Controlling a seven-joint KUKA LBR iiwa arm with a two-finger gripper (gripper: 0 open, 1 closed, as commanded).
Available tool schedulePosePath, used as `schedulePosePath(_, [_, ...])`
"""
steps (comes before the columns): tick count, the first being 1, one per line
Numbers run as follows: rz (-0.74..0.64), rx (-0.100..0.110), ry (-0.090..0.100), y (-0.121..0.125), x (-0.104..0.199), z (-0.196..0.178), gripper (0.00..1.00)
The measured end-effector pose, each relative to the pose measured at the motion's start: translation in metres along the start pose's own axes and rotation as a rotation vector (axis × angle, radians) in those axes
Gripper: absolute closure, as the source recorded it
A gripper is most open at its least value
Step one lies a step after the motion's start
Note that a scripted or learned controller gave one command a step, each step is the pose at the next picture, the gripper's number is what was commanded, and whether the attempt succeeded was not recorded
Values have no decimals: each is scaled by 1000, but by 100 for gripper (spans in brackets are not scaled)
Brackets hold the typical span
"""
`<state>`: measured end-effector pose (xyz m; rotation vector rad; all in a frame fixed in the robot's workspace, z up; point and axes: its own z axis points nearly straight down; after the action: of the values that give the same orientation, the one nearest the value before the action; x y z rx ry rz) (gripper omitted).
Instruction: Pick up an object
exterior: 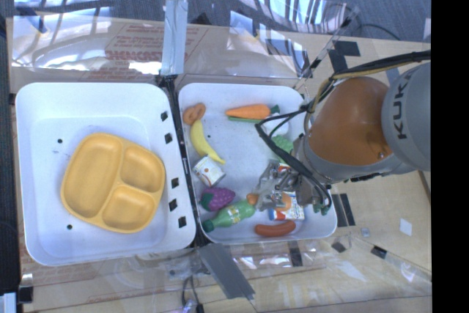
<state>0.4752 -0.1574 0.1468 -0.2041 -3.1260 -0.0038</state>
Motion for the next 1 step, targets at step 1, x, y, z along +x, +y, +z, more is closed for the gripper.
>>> schedulePosePath(1, [221, 3, -17, 64, -11, 54, 100])
